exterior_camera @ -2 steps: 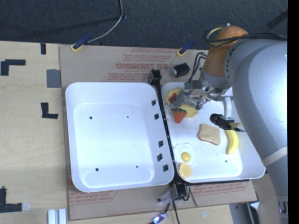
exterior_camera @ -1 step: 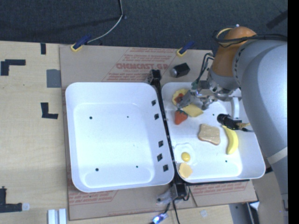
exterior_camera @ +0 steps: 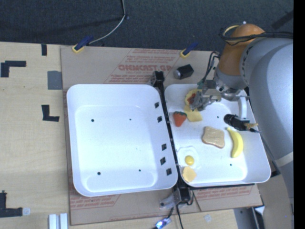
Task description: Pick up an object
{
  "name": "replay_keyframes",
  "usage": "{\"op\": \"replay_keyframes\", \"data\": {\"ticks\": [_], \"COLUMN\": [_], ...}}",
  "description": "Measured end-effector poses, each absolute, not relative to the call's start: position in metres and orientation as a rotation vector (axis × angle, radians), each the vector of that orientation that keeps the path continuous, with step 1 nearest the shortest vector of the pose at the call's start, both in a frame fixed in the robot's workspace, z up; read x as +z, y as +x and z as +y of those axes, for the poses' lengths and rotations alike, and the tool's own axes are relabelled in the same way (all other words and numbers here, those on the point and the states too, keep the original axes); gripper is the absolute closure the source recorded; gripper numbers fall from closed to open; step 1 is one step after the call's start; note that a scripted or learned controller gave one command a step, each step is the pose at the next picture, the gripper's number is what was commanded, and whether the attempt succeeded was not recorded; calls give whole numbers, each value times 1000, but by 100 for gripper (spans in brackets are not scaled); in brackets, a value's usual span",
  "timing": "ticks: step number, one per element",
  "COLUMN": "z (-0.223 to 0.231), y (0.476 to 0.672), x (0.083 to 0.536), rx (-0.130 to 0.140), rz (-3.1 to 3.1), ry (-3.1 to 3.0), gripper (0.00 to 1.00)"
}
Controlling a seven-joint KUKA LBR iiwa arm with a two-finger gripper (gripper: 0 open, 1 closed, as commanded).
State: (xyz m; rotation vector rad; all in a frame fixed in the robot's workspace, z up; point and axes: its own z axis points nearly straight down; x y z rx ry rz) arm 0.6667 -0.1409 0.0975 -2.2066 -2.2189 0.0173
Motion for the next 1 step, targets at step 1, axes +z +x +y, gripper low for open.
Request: {"op": "replay_keyframes", "data": {"ticks": [1], "z": [-141], "y": [667], "x": [97], "rx": [17], "rz": [-2220], "ry": [-2207], "gripper": [0]}}
